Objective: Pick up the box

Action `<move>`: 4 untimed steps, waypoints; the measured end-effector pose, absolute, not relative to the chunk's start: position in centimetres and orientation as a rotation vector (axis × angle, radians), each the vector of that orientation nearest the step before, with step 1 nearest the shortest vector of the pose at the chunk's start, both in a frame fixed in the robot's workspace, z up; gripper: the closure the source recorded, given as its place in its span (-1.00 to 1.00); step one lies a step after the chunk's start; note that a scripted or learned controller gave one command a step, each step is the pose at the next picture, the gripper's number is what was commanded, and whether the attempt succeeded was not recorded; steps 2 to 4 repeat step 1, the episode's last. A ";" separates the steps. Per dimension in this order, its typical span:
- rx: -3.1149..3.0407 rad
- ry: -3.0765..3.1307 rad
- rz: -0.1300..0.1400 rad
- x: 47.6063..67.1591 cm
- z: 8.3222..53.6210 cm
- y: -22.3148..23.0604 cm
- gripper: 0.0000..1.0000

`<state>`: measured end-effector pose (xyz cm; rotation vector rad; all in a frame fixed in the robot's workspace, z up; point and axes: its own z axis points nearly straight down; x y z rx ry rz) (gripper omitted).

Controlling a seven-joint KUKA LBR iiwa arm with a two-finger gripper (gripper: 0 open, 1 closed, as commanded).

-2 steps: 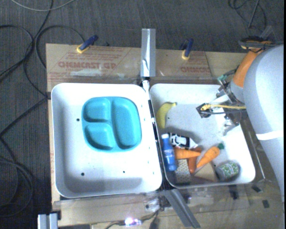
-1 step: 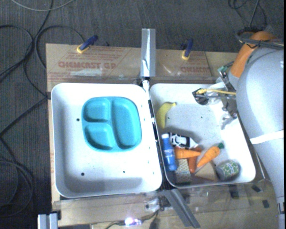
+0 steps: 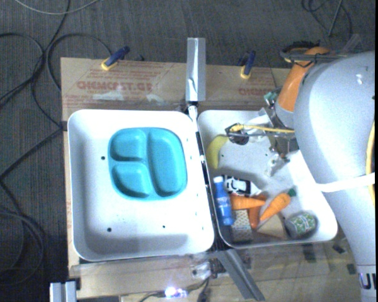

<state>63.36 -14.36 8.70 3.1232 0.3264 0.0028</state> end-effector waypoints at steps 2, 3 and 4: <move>3.122 0.325 0.003 63.4 8.7 -14.4 -1.00; 3.122 0.325 0.003 63.4 8.7 -14.4 -1.00; 3.122 0.325 0.003 63.4 8.7 -14.4 -1.00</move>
